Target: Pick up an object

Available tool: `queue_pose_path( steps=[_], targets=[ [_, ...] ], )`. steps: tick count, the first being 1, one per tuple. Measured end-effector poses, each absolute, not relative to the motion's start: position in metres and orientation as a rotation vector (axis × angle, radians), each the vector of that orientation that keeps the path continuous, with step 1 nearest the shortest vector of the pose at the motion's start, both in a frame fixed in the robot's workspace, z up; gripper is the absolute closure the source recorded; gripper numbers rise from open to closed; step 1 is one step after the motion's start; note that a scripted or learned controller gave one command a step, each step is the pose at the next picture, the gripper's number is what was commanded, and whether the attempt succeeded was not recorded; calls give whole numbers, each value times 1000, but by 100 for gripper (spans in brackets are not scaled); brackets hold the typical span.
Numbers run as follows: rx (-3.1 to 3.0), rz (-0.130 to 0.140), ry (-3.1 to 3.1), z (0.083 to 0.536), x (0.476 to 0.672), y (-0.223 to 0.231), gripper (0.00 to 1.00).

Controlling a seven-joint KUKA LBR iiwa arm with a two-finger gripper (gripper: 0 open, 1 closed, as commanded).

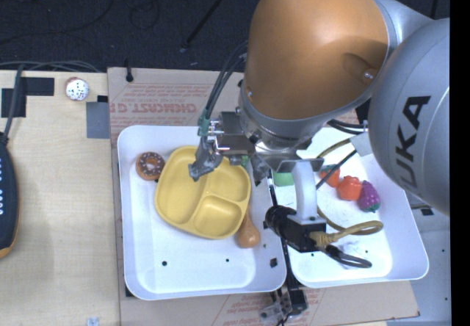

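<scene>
Looming closest to us is our big orange and grey arm. Our hand sits over the yellow divided plastic plate. Just left of that plate lies a small brown doughnut.

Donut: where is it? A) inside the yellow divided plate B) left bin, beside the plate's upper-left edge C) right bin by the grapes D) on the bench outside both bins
B: the donut lies on the floor of the left bin, just off the upper-left edge of the yellow divided plate.
</scene>
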State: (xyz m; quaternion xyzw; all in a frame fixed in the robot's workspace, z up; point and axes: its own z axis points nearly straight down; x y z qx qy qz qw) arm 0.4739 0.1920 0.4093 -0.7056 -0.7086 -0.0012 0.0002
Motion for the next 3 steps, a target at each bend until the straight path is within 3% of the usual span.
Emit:
queue_pose_path(
  steps=[1, 2, 3],
  targets=[
    [-2213, 7, -2227, 415, 475, 192, 100],
    [-2226, 12, -2213, 369, 475, 122, 100],
    [-2230, -4, -2218, 432, 476, 63, 100]
  ],
)
